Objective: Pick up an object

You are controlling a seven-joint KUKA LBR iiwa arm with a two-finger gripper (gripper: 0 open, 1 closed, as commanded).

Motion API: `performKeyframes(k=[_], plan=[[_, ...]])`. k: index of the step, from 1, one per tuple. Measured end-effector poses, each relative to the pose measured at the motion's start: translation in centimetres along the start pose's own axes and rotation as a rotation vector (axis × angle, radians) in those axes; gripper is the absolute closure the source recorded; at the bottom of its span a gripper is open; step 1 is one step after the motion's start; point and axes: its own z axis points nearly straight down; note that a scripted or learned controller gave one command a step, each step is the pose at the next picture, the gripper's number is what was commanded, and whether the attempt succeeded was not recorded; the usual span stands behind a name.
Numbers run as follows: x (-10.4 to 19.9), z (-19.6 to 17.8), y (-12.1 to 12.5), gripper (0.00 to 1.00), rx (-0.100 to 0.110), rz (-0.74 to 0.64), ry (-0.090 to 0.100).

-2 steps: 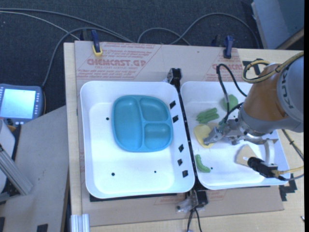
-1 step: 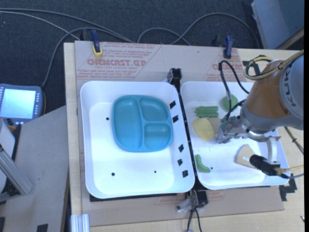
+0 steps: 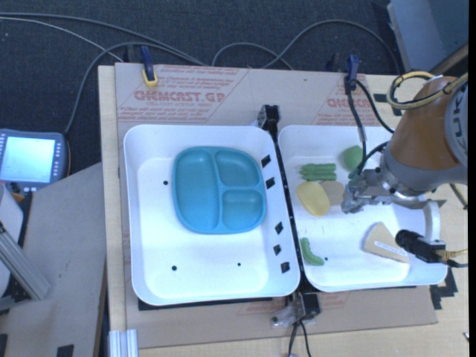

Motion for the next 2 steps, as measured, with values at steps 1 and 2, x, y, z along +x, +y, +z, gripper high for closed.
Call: performKeyframes(k=[1,2], plan=[[-0.6,-6.3,0.4,1.0,-0.003,0.0,-0.001],[0.1,-11.8,-0.1,1.0,-0.003,-0.001,-0.001]])
